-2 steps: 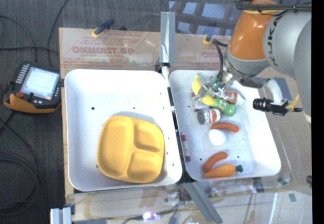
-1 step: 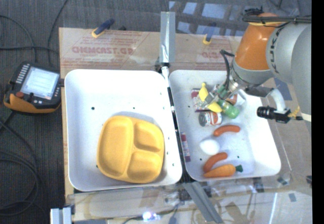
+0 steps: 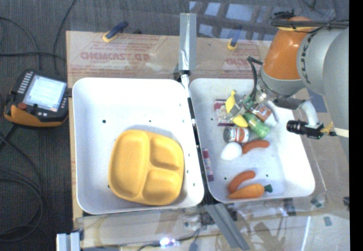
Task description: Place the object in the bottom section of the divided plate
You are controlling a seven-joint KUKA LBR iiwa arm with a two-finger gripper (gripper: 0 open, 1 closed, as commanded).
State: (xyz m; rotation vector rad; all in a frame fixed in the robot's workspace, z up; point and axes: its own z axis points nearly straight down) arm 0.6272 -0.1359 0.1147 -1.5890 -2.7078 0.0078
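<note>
We see the grey arm [image 3: 323, 68] entering from the right of the frame, its orange band [image 3: 283, 63] bulking over the upper right corner of the right bin [image 3: 295, 179]. The wrist slants down and leftward, so the end effector [image 3: 251, 103] sits low among a cluster of items at the upper middle of that bin; we cannot tell how it is set (the clutter and the wrist hide it).

In the cluster we make out a yellow banana-like piece [image 3: 231, 101], a green bottle [image 3: 258, 126], and a small can [image 3: 234, 133] just below them. Just beside the can lies a white egg [image 3: 230, 152], with a red-orange sausage shape [image 3: 256, 145] to its right. Lower in the bin, two carrots [image 3: 245, 186] lie close together near the bottom edge.

The left bin [image 3: 91, 108] holds the yellow divided plate [image 3: 147, 167], resting in its lower middle part, well apart from the arm. A pendant with a lit screen [image 3: 38, 100] lies off the bench at the frame's left.
</note>
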